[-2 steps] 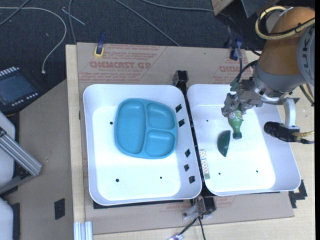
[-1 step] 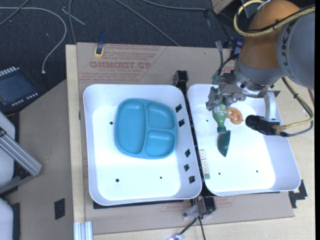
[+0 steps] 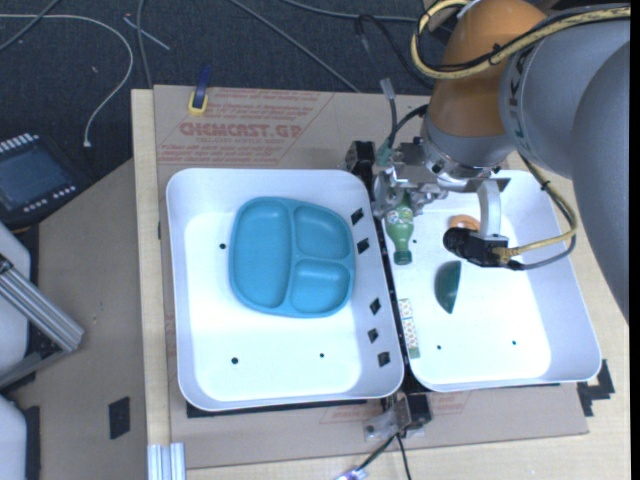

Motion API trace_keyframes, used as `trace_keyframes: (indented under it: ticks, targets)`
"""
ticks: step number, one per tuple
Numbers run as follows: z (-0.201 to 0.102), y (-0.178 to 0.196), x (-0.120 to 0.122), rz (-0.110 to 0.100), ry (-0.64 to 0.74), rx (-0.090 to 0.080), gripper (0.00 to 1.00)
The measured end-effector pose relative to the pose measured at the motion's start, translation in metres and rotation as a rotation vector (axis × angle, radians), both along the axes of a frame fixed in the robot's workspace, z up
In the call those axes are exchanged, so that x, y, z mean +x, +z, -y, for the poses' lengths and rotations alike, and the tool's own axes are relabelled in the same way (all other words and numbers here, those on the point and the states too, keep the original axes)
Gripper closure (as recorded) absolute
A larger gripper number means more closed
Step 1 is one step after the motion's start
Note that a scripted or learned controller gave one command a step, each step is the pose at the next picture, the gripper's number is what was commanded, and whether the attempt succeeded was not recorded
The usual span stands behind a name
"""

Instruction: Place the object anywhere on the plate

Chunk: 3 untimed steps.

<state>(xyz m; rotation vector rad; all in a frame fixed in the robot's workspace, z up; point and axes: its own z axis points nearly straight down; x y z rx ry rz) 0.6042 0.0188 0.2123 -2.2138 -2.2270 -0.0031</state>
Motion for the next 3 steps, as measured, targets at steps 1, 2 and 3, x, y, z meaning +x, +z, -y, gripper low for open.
trace_keyframes:
  ticks: [1, 2, 3]
  targets:
    - [-0.052, -0.005, 0.013, 0.001, 0.000, 0.000, 1.00]
    - [-0.100, -0.004, 0.022, 0.001, -0.001, 0.000, 1.00]
    - [-0.097, -0.004, 0.022, 0.000, -0.004, -0.002, 0.00]
